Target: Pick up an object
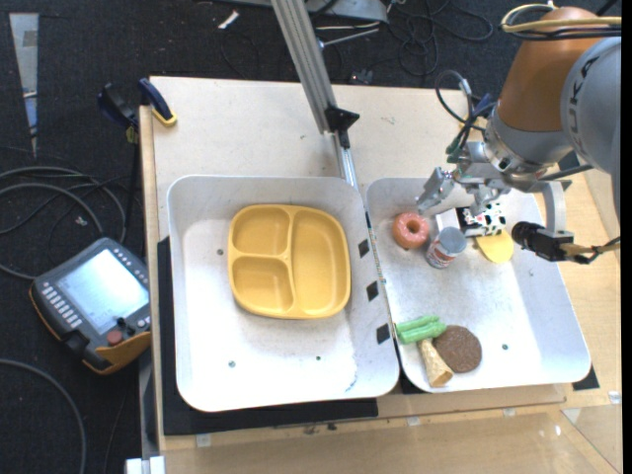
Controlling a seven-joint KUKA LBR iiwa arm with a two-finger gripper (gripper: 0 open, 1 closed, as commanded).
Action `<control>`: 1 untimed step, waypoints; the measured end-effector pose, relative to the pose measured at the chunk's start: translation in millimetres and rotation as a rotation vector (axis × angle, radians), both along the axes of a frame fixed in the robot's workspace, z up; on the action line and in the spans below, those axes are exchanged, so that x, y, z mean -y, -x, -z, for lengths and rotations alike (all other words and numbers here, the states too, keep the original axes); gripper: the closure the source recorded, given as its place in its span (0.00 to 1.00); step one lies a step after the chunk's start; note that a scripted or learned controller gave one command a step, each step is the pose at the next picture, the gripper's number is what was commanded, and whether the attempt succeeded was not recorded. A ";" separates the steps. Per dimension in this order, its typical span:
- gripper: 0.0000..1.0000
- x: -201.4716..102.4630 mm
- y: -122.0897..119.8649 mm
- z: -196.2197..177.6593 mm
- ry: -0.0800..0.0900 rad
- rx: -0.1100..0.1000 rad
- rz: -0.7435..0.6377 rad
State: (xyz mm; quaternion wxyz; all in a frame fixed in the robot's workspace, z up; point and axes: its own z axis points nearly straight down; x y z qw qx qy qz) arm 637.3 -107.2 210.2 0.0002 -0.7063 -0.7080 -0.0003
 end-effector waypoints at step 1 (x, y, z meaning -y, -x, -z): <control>0.00 0.1 0.0 0.0 0.001 0.000 0.000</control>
